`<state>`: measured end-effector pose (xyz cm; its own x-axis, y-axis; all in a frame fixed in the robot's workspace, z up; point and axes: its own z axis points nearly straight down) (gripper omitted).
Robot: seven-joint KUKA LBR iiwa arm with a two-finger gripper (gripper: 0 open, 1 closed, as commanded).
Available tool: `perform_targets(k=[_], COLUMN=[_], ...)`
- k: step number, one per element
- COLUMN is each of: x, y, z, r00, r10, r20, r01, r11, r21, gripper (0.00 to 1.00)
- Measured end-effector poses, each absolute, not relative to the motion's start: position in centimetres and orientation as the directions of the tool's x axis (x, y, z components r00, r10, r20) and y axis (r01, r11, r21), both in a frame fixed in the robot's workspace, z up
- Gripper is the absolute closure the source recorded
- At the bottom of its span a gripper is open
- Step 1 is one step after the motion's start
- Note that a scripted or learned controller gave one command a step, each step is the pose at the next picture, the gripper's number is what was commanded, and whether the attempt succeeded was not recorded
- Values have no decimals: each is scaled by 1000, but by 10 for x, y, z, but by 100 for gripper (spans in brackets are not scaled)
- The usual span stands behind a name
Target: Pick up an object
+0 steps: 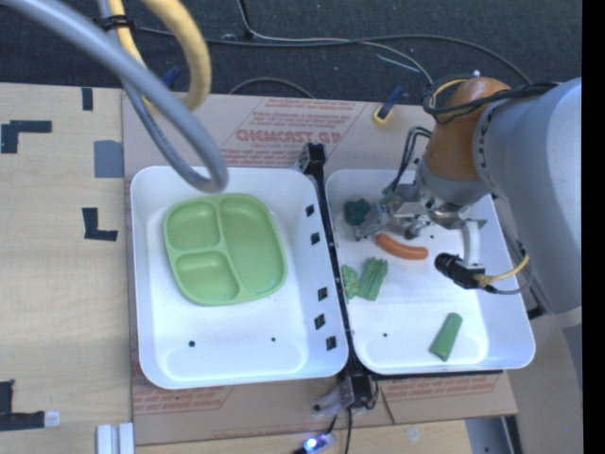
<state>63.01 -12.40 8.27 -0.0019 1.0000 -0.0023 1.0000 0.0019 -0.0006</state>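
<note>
Hovered gripper (405, 218) just above orange sausage (402, 247) in right bin (510, 343), finger state impossible to tell

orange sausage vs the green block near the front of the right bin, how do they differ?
Colour: the sausage is orange-red; the green block is plain green. Shape: the sausage has rounded ends, the block squared ones. Place: the sausage lies just below the gripper; the block lies apart, nearer the front rim. Both lie flat in the right bin.

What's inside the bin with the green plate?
Inside the left bin lies just the green divided plate, its three compartments bare. Whatever is under the plate is covered, so I can't tell.
</note>
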Motion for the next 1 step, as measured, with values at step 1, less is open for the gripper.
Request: perform_targets(k=[1], x=[631], y=[-124], z=[96], r00=[-2], r10=[1000], r20=[-3], r01=[1000], r11=[2], r21=[2], gripper=[100])
